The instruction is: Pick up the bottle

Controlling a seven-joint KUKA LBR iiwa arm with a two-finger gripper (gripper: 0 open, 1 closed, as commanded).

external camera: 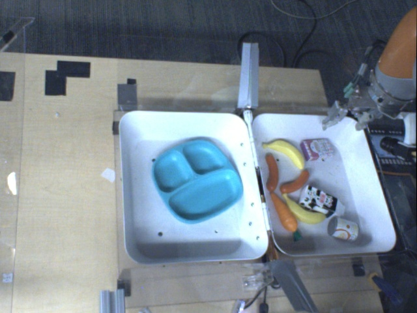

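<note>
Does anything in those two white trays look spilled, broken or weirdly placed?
Nothing spilled or visibly broken. The right bin holds a loose jumble: a small cup on its side and a black-and-white carton lying across a banana.

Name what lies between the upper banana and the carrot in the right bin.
In the camera view, two reddish sausages lie between the upper banana and the carrot: a lengthwise sausage and a slanted sausage.

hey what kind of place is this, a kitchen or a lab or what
Probably a robotics lab: a robot arm reaches over two white bins, one holding toy food like a carrot, with loose cables on the floor.
</note>
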